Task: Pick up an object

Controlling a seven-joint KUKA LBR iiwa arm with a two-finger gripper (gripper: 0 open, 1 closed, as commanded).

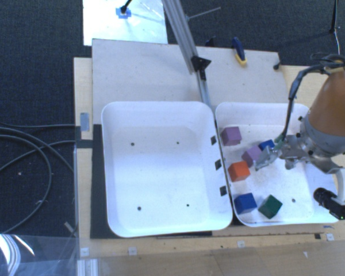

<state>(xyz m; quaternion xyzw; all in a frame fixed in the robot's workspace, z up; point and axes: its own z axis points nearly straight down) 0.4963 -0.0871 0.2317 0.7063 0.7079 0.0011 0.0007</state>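
hovering low in right bin (287,111) | gripper (264,157) crowding purple block (252,154), blue block (267,145) | fingers' spread: cannot tell

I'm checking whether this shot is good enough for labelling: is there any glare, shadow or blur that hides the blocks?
Camera view: even, soft light; the blocks look sharp, like the orange block and green block. Glare sits on the shiny sheet at top left, away from the bins. The hand looks slightly smeared, and partly covers a blue block.
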